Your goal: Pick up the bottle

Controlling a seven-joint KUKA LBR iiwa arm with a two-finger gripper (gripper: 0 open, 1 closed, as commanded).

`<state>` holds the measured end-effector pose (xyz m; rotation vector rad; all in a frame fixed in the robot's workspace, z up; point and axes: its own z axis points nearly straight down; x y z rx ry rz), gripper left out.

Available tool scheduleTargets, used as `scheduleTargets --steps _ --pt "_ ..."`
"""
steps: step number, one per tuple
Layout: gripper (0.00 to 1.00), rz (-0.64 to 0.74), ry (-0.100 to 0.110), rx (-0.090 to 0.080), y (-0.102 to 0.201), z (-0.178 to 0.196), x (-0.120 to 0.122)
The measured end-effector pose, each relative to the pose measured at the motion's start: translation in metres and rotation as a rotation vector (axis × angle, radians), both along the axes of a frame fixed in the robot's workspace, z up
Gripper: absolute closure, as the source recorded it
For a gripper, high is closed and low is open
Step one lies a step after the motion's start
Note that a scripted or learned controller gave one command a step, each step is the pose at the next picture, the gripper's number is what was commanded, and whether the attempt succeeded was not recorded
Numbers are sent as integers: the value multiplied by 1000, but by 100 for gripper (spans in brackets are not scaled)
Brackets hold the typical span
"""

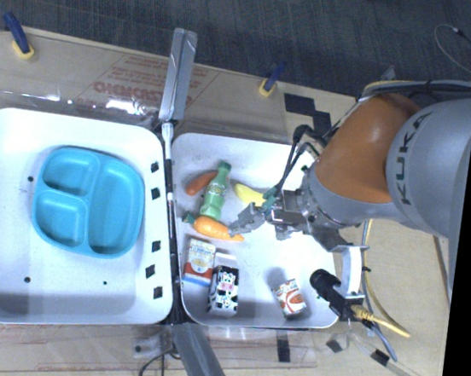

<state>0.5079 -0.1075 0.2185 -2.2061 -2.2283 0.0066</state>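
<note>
Fingers (pixel 247 217) hang spread and ungrasping beside the slim green plastic bottle (pixel 214 193) and tapered orange carrot (pixel 216 229).

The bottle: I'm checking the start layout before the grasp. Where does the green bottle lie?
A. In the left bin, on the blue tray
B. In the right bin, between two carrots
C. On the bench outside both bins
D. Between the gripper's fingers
B: the green bottle lies in the right bin, with one carrot at its upper left and another carrot at its lower end.
</note>
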Motion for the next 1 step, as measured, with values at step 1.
scheduleTargets --steps 1 --pt "0 -66 0 -1 -46 -25 73"
